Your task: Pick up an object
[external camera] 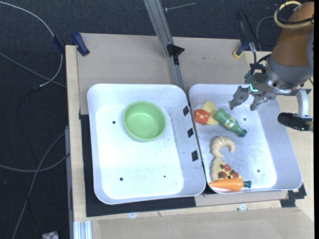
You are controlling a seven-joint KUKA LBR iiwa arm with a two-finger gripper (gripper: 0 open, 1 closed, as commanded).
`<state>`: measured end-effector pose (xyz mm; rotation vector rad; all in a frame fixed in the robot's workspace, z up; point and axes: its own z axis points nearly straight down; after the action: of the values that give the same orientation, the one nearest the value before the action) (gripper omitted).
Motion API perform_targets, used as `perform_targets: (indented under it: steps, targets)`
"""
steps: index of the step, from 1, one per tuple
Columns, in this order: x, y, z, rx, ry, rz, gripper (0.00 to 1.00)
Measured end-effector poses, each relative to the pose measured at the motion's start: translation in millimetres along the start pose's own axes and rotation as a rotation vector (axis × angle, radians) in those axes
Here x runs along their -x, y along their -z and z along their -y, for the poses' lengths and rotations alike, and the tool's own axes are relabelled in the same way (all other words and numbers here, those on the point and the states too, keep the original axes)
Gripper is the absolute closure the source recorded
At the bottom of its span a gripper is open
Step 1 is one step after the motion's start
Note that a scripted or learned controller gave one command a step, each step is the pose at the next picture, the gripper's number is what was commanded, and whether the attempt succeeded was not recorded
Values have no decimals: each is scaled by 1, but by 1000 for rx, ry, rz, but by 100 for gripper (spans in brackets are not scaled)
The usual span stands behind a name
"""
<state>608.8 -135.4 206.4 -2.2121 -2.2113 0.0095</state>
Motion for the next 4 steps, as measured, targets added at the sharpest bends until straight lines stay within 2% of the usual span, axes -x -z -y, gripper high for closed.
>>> perform_targets:
  steps: [1,2,3,4]
  targets:
    - [0,4,-2,8,1,1,0]
    - [4,-42,-7,0,-1,1,0]
    - [7,-106,-7,0,-1,0,0]
    - [6,-110,-6,0,-1,-1,0]
